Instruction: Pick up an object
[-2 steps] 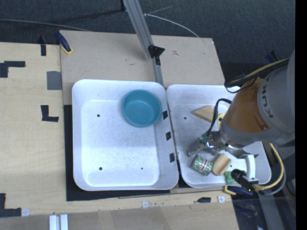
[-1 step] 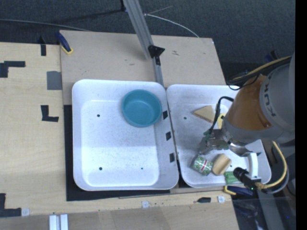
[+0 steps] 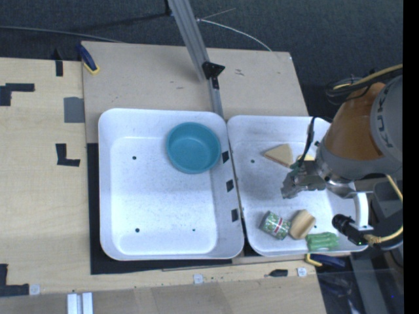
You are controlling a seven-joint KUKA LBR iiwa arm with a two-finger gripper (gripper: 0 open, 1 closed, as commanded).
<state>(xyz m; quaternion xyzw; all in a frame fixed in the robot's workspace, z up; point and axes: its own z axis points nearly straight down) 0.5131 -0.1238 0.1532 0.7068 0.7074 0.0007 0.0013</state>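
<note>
My gripper [image 3: 292, 187] hangs low over the middle of the right bin [image 3: 256, 136], dark fingers pointing down and left. A tan wedge [image 3: 279, 154] lies just up and left of it. Below it sit a green-and-white can [image 3: 275, 225], a tan bread-like piece [image 3: 302, 223] and a green object [image 3: 321, 241] near the bin's front edge. I see nothing clearly between the fingers, and their spacing is too dark to read.
A blue bowl [image 3: 192, 147] sits at the back of the left bin [image 3: 124, 195]. A grey metal pole [image 3: 191, 33] slants down to the divide between the bins. The arm's orange band [image 3: 357, 128] looms over the right bin's right side.
</note>
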